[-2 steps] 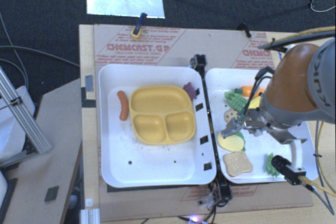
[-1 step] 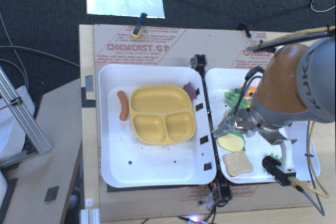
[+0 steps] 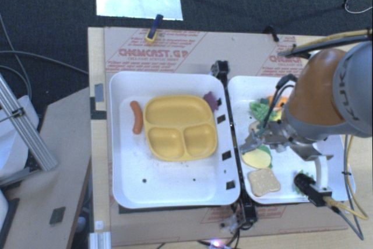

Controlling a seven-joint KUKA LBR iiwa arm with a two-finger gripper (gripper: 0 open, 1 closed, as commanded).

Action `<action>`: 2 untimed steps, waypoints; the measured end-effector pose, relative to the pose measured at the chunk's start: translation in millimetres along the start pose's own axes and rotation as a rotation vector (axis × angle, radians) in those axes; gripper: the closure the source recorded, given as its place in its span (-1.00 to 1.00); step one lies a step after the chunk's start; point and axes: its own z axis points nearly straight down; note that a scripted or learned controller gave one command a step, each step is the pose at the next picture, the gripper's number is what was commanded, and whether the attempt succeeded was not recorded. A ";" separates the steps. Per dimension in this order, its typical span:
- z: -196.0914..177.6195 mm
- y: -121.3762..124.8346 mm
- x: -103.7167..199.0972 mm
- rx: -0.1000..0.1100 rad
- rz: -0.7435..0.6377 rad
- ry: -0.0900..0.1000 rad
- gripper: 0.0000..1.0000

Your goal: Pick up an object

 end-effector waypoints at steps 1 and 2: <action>0.0 0.3 29.0 -0.001 -0.006 0.001 -1.00; -10.9 1.6 27.7 -0.004 -0.007 0.002 1.00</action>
